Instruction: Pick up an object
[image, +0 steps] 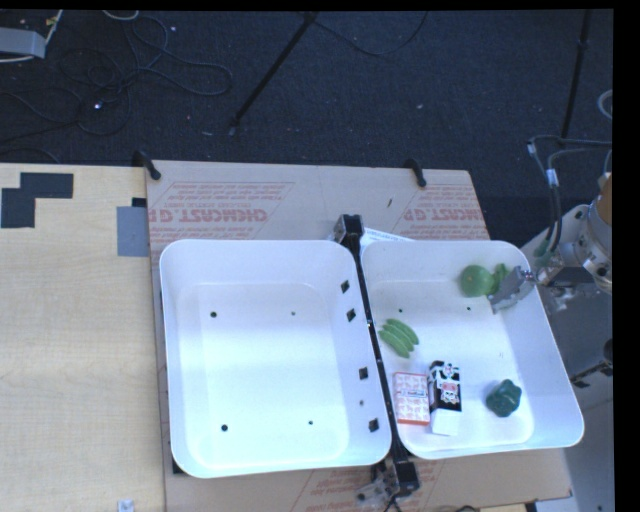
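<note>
- Reaching in from the right, the gripper (513, 285) sits low at the upper right rim of the right bin (545, 330); its grey metal tip lies right against a rounded, light green object (476, 280).
- Whether that green object sits between the fingers cannot be told, and how the end effector stands, wide or narrow, cannot be told either: it is small and blurred.
- Near the middle of the right bin lies a bunch of slim green pods (398, 335), smooth and curved, close to the dividing edge.
- Lower down, a flat red-and-white card packet (411, 398) lies beside a small black-and-white carton (445, 388), the two nearly touching.
- A dark teal lump (504, 398), knobbly and rounded, rests toward the lower right corner, apart from the carton.
- The left bin (180, 330) is a shallow white plastic tray with rounded corners and a few small dark holes in its floor.
- Both bins rest on a brown cardboard sheet (240, 205) printed in red, on a pale wooden bench (70, 350).
</note>
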